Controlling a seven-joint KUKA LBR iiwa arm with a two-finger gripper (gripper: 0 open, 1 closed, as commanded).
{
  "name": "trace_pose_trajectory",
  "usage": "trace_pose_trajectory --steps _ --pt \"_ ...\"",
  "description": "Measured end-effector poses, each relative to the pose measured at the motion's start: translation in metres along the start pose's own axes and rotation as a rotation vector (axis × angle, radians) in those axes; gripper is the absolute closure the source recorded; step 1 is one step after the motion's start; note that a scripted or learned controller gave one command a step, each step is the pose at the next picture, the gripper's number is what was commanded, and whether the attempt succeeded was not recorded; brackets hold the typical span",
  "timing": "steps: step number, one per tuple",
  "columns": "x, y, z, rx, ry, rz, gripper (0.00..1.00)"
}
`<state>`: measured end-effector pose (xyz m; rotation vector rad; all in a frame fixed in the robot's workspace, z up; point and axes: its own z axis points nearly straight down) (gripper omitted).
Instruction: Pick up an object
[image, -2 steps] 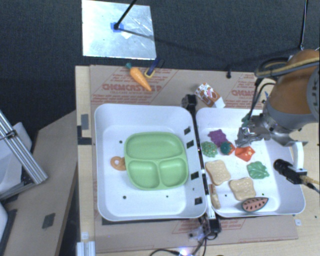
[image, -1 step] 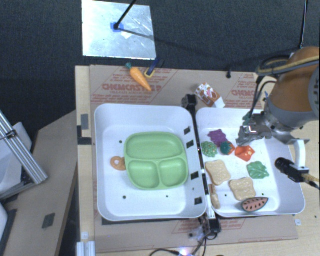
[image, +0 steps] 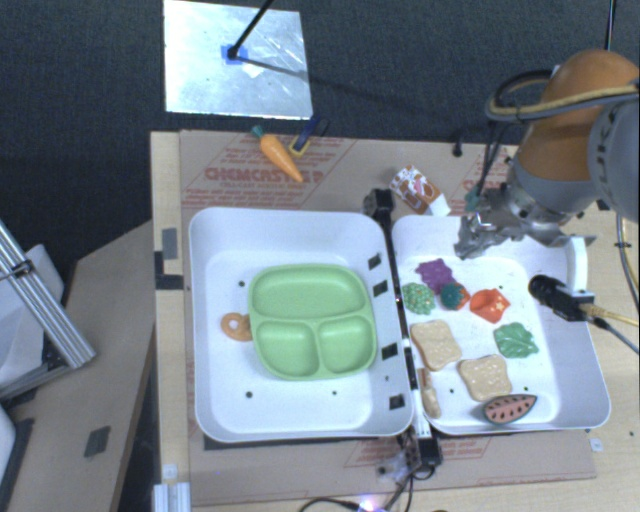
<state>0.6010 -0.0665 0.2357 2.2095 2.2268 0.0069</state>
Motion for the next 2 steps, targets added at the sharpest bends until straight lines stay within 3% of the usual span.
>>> trace_pose_trajectory --steps 1,2 --pt "0.016 0.04 0.006 0.001 0.0 0.0 1.0" --pt "0.017 0.048 0.02 0.004 -0.001 0.001 1.0"
